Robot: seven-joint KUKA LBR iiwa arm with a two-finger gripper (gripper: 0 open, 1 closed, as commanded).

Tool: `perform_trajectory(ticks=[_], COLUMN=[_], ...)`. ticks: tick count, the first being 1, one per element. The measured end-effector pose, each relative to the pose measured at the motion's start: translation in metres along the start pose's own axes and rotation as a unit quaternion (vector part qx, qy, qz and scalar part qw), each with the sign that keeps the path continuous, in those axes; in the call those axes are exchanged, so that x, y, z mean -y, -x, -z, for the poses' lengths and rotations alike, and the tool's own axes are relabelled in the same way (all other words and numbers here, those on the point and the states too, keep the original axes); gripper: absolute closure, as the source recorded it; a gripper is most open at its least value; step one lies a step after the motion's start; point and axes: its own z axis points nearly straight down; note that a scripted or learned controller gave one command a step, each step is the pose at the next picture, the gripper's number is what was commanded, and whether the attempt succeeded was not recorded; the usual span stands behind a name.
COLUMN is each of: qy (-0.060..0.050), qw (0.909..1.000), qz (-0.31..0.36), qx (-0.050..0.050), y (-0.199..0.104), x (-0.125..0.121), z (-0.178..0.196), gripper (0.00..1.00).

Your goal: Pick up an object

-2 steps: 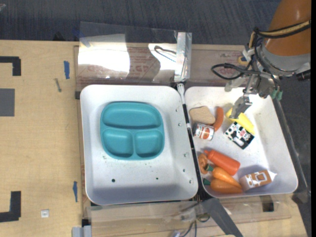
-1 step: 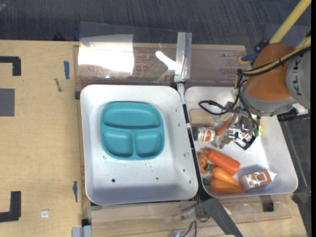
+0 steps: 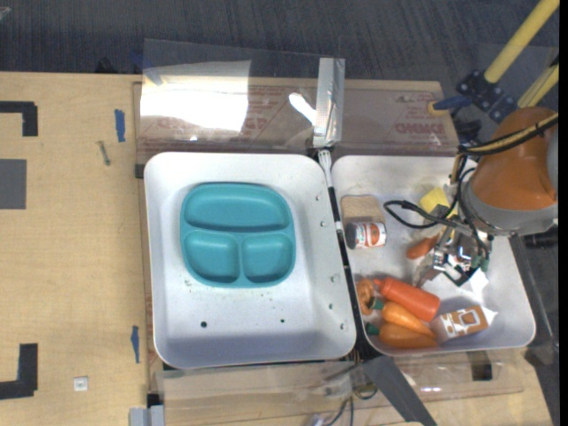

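Note:
My gripper (image 3: pixel 451 260) hangs low over the right bin (image 3: pixel 515 295), below the arm's orange band (image 3: pixel 515 171). A small orange piece (image 3: pixel 421 248) lies just to its left, and I cannot tell whether they touch. Below it lie an orange-red carrot (image 3: pixel 410 296) and a second orange carrot (image 3: pixel 401 322). A small white and orange carton (image 3: pixel 462 323) lies at the bin's front right. A white can with a red label (image 3: pixel 367 234) lies on its side near the bin's left wall, with a brown block (image 3: pixel 359 207) behind it. A yellow object (image 3: pixel 434 201) shows partly behind a black cable.
The left bin (image 3: pixel 169 318) holds a teal divided plate (image 3: pixel 238 233). A clear plastic panel (image 3: pixel 231 96) stands behind the bins, with a metal bracket (image 3: pixel 328 100) at the divider. A yellow pole (image 3: pixel 528 29) slants at the top right.

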Motion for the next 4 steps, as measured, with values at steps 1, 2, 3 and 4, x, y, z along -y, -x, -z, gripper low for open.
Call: perform_trajectory(ticks=[1,2,3,4], qy=[0.001,0.0,0.0,0.0], qw=[1.0,0.9864,0.9503,0.9503], qz=[0.001,0.164,0.311,0.311], qx=[0.006,0.001,0.002,0.001], y=[0.004,0.003,0.014,0.014], x=[-0.001,-0.019,-0.023,-0.024], z=[0.013,0.001,0.0,0.0], gripper=[1.0,1.0,1.0,0.0])
